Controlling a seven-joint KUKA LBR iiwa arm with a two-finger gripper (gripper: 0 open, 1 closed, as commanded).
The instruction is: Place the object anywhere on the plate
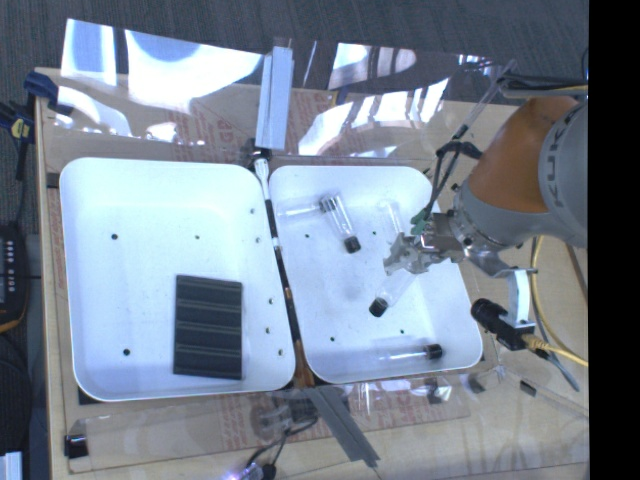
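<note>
Tubes of clear plastic with black caps lay in the right bin (455, 353): one (338, 223) near its upper middle, one (408, 352) along its lower rim, and one (390, 293) tilted at the centre, just below the tool (408, 253). The plate (209, 326), a dark ribbed rectangle, rested in the lower part of the left bin (90, 268). Both bins were shallow, white and smooth, set on a taped counter (200, 423). Whether the tool's fingers stood apart or together could not be determined; it hung over the right bin, close to the tilted tube.
</note>
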